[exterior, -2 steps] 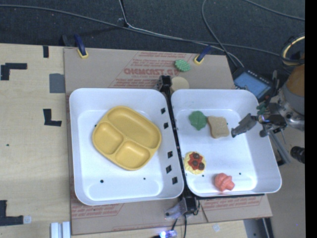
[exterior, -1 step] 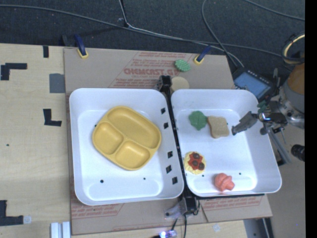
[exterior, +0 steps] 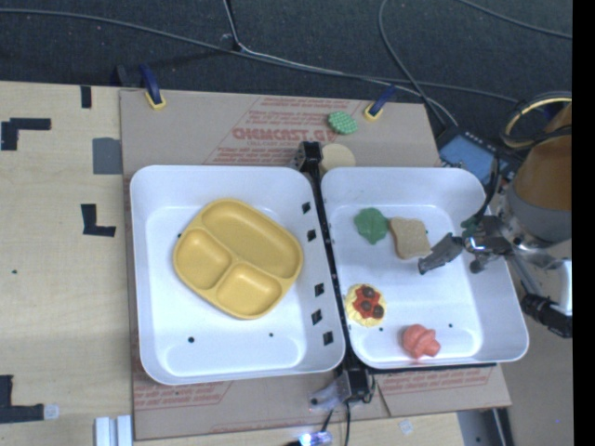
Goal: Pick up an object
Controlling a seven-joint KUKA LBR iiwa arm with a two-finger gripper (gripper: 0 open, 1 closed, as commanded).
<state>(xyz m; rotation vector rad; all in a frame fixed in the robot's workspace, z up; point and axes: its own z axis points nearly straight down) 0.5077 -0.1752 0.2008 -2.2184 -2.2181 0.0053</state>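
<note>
Tool point(exterior: 444, 255) over right bin point(exterior: 483, 342), at 3 o'clock from the tan bread piece point(exterior: 409, 238); can't tell whether it grips anything. Green piece point(exterior: 371, 225) at bread's 9 o'clock, touching. Pizza point(exterior: 365, 305) and pink toy point(exterior: 420, 341) toward 6 o'clock.

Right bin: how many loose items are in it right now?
4. A green piece at upper left, a tan slice beside it, a yellow piece with red dots at lower left, a pink item near the front. The gripper may hide more.
</note>
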